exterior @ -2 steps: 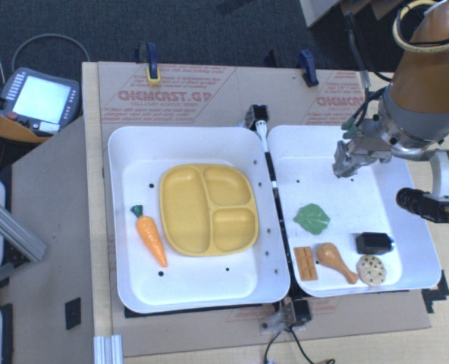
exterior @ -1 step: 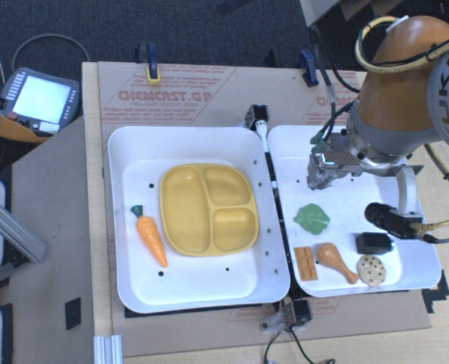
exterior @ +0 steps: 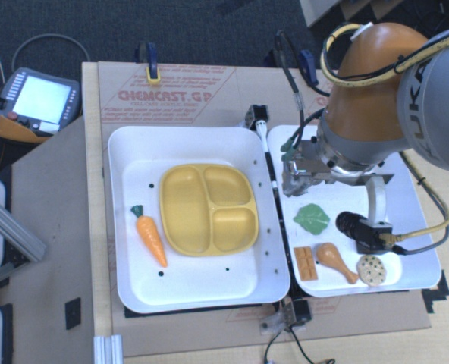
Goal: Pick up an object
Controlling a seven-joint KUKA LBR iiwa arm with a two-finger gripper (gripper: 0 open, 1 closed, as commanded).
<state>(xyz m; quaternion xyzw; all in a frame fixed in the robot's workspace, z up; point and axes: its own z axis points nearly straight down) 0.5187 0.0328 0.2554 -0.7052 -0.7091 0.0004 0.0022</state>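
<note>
The arm reaches in from the right and hangs over the right bin (exterior: 418, 203). Its gripper (exterior: 295, 182) is low near that bin's left wall, just above and left of a green leaf-shaped piece (exterior: 312, 218). In front of the leaf lie a tan ridged cracker (exterior: 306, 262), a brown drumstick (exterior: 337, 260) and a speckled round cookie (exterior: 371, 269). I see nothing held in the gripper. The arm's orange and grey body hides the back of the right bin.
The left bin (exterior: 126, 165) holds a yellow divided plate (exterior: 208, 208) and an orange carrot (exterior: 150, 237) to its left. A black fitting with a cable (exterior: 361, 230) hangs off the arm beside the leaf. A cardboard sheet (exterior: 167, 89) lies behind the bins.
</note>
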